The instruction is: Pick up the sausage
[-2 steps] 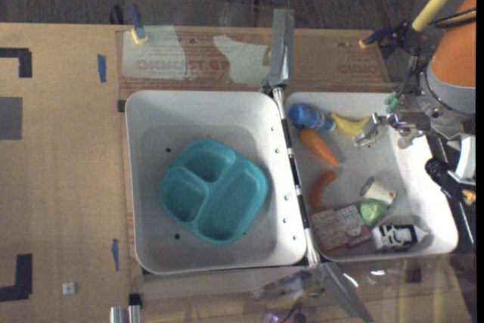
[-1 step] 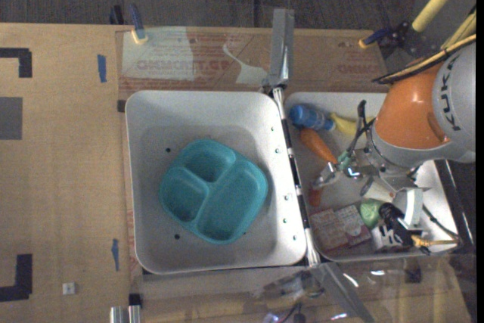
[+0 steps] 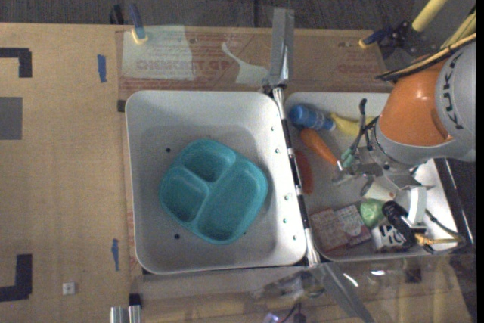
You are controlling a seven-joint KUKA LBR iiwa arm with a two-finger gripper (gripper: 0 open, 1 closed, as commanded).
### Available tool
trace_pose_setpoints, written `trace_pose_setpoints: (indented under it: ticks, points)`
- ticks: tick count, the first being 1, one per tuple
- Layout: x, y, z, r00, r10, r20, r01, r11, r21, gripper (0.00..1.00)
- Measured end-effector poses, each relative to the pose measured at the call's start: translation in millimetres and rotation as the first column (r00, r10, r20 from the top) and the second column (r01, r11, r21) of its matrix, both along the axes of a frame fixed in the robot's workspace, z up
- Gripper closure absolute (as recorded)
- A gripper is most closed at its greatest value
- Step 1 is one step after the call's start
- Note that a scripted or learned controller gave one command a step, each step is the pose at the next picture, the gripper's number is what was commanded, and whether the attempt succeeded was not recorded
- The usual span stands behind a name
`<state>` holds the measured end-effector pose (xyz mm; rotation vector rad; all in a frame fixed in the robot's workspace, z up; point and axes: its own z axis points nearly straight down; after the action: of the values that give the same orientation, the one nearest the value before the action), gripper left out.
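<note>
Arm [image 3: 442, 113]: grey casing, rounded segments, dark KUKA lettering partly visible on the side. Broad orange band [image 3: 412, 121] wraps the section above the wrist. Beside the orange band, toward the bins: dark metal gripper assembly [image 3: 361, 163] with thin black cables looping across it. Small fittings too blurred to identify.

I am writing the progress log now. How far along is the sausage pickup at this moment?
Done: nothing yet; the sausage lies in the right bin, along its left wall. In hand: the gripper hovers near the carrot. Left: reach, grasp, lift.
</note>
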<state>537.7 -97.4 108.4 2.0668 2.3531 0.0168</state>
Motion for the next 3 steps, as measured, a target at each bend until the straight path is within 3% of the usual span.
trace_pose_setpoints:
  ticks: [1,2,3]
  points:
    - [38.2,69.9,74.6,1.000,0.001,-0.014,-0.001,1.000,-0.002,1.00]
    - [61.5,92.1,73.9,0.920,-0.391,-0.014,0.391,0.920,-0.003,1.00]
    - [70.6,125.9,50.6,0.954,-0.299,0.012,0.300,0.954,-0.004,1.00]
